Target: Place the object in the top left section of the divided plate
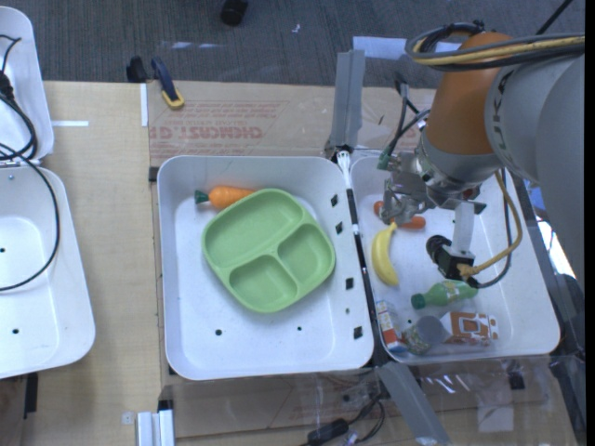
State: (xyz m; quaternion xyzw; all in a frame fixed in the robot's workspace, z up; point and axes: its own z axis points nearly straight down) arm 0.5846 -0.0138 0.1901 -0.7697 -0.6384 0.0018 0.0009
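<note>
Plate (269,249), green and split into three sections, set askew at the middle of the left bin (181,277). Just beside the plate's upper left rim, outside it on the white floor: carrot (226,195), orange with a green top, laid crosswise. Right of the plate, beyond the wall shared by the two bins: right bin (525,305), strewn with small things. Closest to the plate among them, banana (384,254), yellow, laid lengthwise, level with the plate's middle. A little further right of the plate and level with its upper rim: gripper (400,212), pointed downward, hung low over a red thing (415,221), half hidden beneath. Could not tell whether clenched or released, nor whether in touch with the red thing. Well right of the plate, level with its lower rim: bottle (444,295), green, tipped on its side. Lower right of the plate again: grey thing (428,329) and, furthest from the plate, carton (472,326) in orange and white, laid flat. Could not tell which of these small things was the one meant for the plate.
</note>
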